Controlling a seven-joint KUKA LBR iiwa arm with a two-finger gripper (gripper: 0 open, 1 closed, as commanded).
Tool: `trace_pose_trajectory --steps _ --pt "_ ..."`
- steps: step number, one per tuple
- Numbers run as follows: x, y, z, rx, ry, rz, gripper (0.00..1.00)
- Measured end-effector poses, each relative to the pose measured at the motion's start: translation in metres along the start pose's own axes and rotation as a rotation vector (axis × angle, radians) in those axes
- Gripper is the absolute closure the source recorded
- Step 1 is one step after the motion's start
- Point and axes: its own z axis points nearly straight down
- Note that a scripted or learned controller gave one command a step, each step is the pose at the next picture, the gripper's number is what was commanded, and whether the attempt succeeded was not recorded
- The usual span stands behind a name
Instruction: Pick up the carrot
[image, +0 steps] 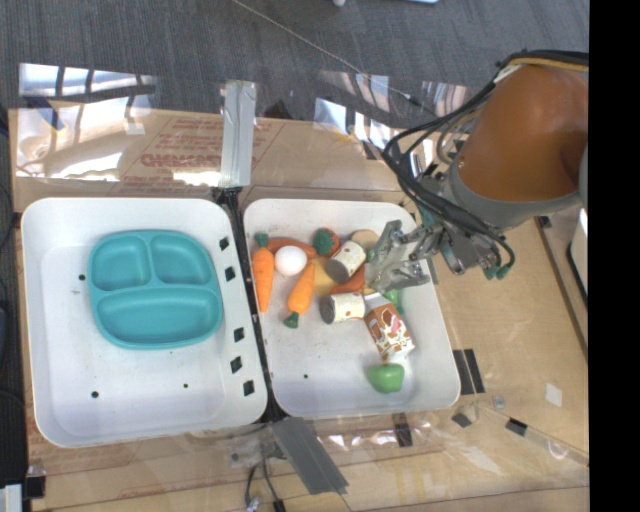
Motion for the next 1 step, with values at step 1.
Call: trace_pose_trajectory --steps 1 --pt "-0.0147 -0.0055 -0.1819 0.003 -0.004 -0.021 1.00"
